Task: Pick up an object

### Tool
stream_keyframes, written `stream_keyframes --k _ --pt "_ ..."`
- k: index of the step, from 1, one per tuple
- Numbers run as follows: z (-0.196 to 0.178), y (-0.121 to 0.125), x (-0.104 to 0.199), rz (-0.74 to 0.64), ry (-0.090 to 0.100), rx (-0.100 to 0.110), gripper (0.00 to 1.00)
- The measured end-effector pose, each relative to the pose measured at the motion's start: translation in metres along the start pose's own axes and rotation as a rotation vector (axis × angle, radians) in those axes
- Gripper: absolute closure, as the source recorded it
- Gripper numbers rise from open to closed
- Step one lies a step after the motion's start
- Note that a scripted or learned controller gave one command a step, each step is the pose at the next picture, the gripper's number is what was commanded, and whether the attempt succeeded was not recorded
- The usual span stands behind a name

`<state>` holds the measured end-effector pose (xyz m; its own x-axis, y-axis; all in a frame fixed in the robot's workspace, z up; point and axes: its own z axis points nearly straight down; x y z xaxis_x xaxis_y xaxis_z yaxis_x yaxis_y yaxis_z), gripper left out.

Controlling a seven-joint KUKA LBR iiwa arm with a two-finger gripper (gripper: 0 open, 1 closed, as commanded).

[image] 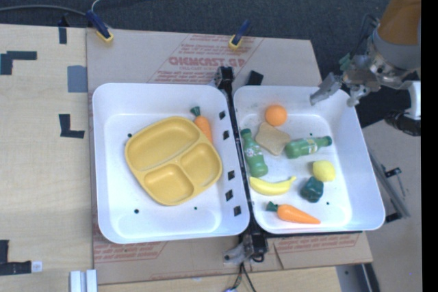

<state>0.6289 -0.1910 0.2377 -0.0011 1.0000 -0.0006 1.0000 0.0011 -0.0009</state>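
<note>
**Q:** Where is your gripper, and what has it got?

**A:** My gripper [333, 87] hangs at the upper right corner of the right bin [363, 167], just over its rim. I see one finger jutting left and downward; whether the fingers are spread or closed I cannot tell. Nothing sits between them, so I hold nothing.

**Q:** And the things you might pick?

**A:** Most lie in the right bin, below and left of my gripper. An orange ball [276, 115] is nearest, at the top. Just under it rests a tan sponge-like block [272, 140], touching a green bottle [308, 146] lying on its side to the right. A second green bottle [254, 155] lies along the left wall. Lower down are a banana [272, 184], a lemon [324, 170], a dark green pepper [311, 189] just below the lemon, and a carrot [296, 214] near the bottom rim.

**Q:** And the left bin?

**A:** The left bin [113, 167] holds a yellow divided plate [172, 159], tilted, with another carrot [202, 125] tucked against its upper right edge, close to the wall between the bins
</note>
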Motion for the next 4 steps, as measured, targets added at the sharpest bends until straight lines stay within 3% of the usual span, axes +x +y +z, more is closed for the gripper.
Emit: stream_keyframes --k 1,2,3,4 --pt "0.145 -0.016 0.055 -0.001 0.002 -0.001 0.0" --pt "0.15 0.036 0.085 -0.001 0.001 -0.008 0.0" --pt "0.138 0.036 0.082 -0.001 -0.004 -0.01 1.0" --pt "0.053 0.009 0.155 -0.002 0.001 -0.002 1.0"
